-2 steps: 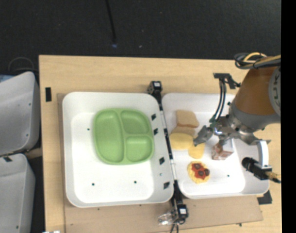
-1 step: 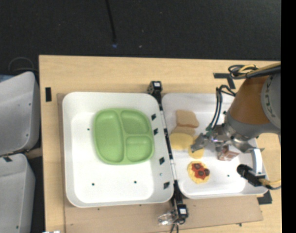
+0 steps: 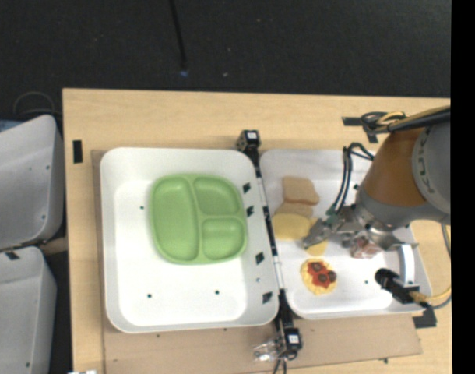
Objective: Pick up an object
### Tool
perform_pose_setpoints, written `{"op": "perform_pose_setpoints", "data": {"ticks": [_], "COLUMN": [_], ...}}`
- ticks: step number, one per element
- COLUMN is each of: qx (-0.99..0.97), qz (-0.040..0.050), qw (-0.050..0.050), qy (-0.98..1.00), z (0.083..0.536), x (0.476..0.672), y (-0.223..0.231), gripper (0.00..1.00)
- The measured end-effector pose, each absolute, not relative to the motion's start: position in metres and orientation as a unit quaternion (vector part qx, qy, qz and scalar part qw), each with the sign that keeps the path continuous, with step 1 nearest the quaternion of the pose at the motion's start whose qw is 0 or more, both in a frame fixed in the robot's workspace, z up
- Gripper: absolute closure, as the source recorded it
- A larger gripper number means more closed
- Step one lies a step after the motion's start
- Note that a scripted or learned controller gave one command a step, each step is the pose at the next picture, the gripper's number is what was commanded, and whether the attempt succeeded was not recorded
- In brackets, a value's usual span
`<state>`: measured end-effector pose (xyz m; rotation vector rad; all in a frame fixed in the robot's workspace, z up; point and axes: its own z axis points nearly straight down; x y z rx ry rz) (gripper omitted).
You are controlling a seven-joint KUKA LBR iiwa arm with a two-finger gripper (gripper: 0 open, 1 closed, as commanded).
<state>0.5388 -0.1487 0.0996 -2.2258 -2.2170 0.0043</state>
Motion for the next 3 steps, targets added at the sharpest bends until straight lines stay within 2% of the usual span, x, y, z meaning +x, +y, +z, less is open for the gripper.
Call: {"op": "perform_pose_setpoints", "data": {"ticks": [1, 3], "qx": [-0.710, -0.706], "qz": [-0.0011, -0.0020], "qw": [-0.001, -0.003], "qy": [-0.704, -0.708], "z": [0.112, 0.226], "x": [0.540, 0.545], "y": [-0.149, -0.143], "gripper": [1.00, 1.00]}}
